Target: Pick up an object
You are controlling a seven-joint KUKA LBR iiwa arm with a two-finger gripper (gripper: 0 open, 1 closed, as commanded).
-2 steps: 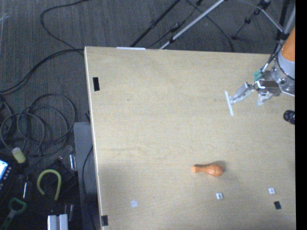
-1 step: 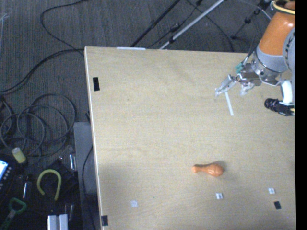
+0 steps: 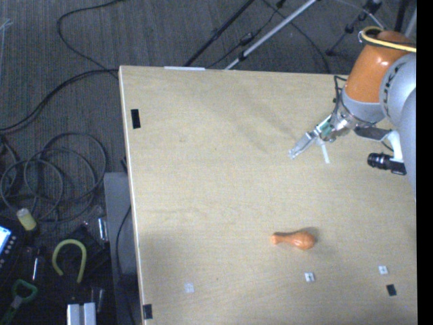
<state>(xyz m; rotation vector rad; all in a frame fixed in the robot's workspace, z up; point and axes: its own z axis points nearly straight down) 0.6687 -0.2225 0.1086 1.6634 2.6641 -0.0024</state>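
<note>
A small orange gourd-shaped object [image 3: 295,240] lies on its side on the tan bench top [image 3: 203,181], in the lower right part, narrow end pointing left. My gripper [image 3: 309,157] hangs at the right, well above the object in the view and apart from it. Its two pale fingers [image 3: 295,152] are spread open, angled down and to the left, and nothing is between them. The orange band [image 3: 375,70] of the arm sits just behind the wrist at the upper right.
A black mark [image 3: 136,118] sits near the bench's left edge. Small tags [image 3: 309,276] dot the front right. Cables [image 3: 54,168] and tools lie on the floor to the left, and stand legs [image 3: 284,19] cross behind the bench.
</note>
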